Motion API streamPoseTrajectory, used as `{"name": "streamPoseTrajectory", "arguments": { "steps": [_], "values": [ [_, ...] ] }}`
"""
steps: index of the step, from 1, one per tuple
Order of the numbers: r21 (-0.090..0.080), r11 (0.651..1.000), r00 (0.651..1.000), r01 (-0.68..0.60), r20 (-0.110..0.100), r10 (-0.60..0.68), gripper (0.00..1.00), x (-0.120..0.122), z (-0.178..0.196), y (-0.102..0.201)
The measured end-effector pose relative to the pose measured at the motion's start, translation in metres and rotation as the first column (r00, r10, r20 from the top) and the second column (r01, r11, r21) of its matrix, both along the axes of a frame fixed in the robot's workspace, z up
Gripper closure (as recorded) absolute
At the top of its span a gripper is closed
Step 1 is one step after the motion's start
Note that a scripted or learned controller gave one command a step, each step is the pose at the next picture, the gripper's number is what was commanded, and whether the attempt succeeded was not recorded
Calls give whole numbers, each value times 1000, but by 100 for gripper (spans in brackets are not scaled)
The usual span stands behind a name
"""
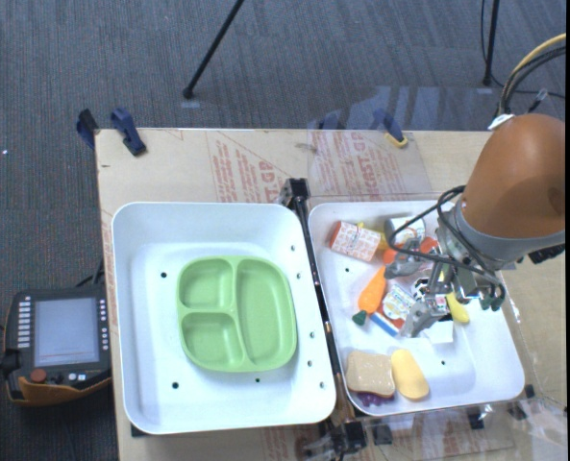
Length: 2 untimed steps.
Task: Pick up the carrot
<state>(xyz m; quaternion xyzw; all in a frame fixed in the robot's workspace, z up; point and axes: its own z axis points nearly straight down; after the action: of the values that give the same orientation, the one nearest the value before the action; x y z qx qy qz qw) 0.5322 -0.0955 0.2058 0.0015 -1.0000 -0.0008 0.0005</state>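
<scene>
Over the right bin point(477, 377) your end effector point(421, 317) hangs just beside the carrot point(372, 290); finger opening cannot be told.

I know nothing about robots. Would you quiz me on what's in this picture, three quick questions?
1. True or false: the carrot lies in the left bin.
2. How many compartments does the green plate have: A two, B three, C five?
3. Name the tan item beside the yellow oval piece at the right bin's near edge.

Key
1. False; it lies in the right bin, left of the gripper.
2. B.
3. The bread slice.
</scene>
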Motion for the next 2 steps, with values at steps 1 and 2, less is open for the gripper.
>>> {"name": "streamPoseTrajectory", "arguments": {
  "steps": [1,2],
  "values": [
    [1,997,997,83,0,-83,0,25,-120,0],
    [-1,882,882,471,1,-471,0,52,-118,11]
  ]
}}
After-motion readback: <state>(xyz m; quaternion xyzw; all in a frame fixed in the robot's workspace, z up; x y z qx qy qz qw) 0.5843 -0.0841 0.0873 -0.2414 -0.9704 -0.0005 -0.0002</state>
